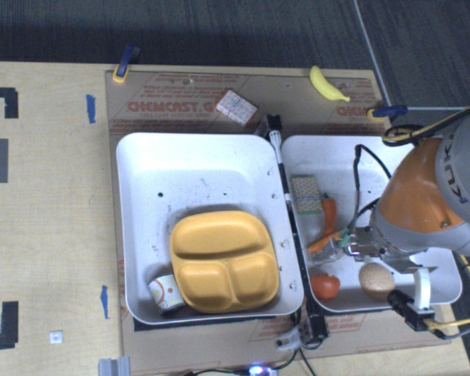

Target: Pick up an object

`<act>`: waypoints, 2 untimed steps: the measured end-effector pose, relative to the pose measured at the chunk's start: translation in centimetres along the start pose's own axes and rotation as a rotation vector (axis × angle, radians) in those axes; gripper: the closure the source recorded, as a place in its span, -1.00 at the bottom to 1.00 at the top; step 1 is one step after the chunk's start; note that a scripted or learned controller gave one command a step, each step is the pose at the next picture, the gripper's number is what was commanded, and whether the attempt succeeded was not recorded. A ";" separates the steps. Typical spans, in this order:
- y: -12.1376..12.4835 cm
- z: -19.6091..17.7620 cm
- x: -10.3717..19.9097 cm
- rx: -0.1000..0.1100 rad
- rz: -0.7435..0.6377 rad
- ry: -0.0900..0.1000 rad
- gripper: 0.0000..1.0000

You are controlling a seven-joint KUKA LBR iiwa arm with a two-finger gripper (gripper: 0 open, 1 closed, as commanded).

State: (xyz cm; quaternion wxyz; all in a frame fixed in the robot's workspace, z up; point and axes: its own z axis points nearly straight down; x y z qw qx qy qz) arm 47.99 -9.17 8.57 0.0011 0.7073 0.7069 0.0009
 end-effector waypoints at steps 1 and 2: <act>0.0 0.0 -0.2 0.000 -0.001 0.000 -1.00; 0.0 0.0 -0.1 0.000 0.000 0.000 -1.00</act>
